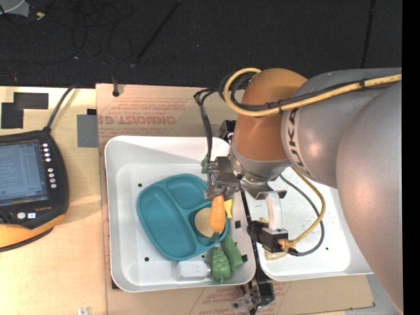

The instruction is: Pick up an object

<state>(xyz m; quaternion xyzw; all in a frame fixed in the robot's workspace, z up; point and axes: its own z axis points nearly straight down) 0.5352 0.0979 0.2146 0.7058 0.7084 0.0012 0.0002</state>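
Directly beneath the pincer [220, 190] sits the carrot [217, 216].

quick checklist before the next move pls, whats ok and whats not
1. Hand is over the left bin, near its right wall: ok.
2. Whether the hand's grip has closed on anything: cannot tell, the wrist hides it.
3. Target in reach: the orange carrot-shaped toy lies just below the hand, on the teal divided plate's right edge: ok.
4. Room around the target: not ok, the carrot toy is crowded by the plate rim, a yellow piece and the green toy nearby.
5. Cable slack: the yellow cable loops over the right bin, free of the objects: ok.
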